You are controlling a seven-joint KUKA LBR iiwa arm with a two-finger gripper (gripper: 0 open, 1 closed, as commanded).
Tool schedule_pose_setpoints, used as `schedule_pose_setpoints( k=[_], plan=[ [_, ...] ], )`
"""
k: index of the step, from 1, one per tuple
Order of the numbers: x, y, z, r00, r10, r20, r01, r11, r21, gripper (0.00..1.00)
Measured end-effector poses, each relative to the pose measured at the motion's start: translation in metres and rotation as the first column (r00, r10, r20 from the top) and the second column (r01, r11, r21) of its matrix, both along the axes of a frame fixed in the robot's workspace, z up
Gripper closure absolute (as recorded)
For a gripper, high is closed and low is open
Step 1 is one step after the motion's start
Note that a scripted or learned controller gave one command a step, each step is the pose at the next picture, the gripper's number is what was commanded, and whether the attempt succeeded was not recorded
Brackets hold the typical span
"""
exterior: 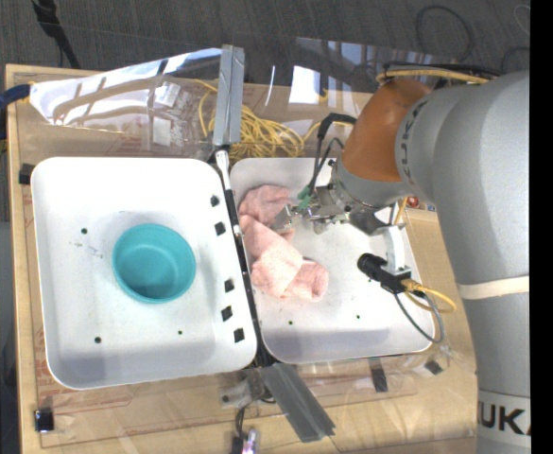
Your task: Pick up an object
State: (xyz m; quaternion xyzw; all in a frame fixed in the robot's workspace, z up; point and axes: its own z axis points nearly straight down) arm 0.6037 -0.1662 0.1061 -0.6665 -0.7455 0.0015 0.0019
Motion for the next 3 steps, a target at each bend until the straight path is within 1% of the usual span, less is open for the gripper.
schedule_pose_setpoints(
  k=[1, 2, 3],
  plan=[
    [0.0536, -0.0052, -0.0141, 0.999, 0.054, 0.003, -0.054, 0.999, 0.000, 0.00],
    [0.0541, -0.0035, -0.0041, 0.998, 0.059, 0.002, -0.059, 0.998, 0.001, 1.00],
    [0.0540, -0.0036, -0.0041, 0.998, 0.059, 0.001, -0.059, 0.998, 0.001, 0.00]
  ],
)
